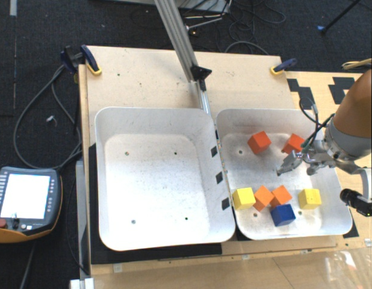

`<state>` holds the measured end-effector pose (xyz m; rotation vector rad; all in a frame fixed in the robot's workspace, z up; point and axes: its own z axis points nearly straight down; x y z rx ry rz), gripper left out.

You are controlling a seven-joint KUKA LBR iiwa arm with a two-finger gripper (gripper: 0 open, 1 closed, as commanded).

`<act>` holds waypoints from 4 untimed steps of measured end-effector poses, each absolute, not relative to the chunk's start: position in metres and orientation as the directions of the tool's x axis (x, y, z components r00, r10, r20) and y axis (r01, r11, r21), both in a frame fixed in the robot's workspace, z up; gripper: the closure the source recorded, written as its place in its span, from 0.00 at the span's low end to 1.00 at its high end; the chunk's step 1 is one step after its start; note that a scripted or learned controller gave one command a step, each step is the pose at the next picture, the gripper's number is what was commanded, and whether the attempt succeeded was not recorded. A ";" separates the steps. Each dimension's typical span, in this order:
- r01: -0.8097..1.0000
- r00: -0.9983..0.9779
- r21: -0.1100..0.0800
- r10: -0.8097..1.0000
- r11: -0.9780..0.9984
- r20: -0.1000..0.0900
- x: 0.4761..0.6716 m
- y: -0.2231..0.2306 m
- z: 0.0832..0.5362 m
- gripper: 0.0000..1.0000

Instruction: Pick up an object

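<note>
right bin [330, 227] holds seven blocks. two orange blocks in the upper part: one [259, 141] near the middle, one [294, 143] just beside the gripper. lower row: yellow block [244, 197] at left, two orange blocks [263, 196] [282, 194] touching each other, blue block [283, 214] just below them, second yellow block [310, 198] apart to the right.

gripper [292, 161] hangs over the middle of the right bin, fingers pointing left and down. nothing seen between the fingers; how far apart they stand cannot be told at this angle.

arm [354, 116] enters from the right, orange band above a grey wrist.

left bin [114, 161] sits alongside, touching the right bin. both rest on a pale wooden bench [150, 77] with clamps at its rear corners. dark carpet around; handheld control pendant [24, 203] on the floor at left.
</note>
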<state>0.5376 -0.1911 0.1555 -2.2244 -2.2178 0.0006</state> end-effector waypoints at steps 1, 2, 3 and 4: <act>1.000 0.003 0.001 1.000 -0.003 -0.001 0.523 -0.210 0.094 0.00; 1.000 -0.004 0.009 1.000 0.004 -0.004 0.581 -0.224 0.137 0.00; 1.000 -0.003 -0.002 1.000 0.003 0.000 0.582 -0.218 0.093 0.00; 1.000 -0.003 0.000 1.000 0.003 -0.001 0.583 -0.219 0.095 0.00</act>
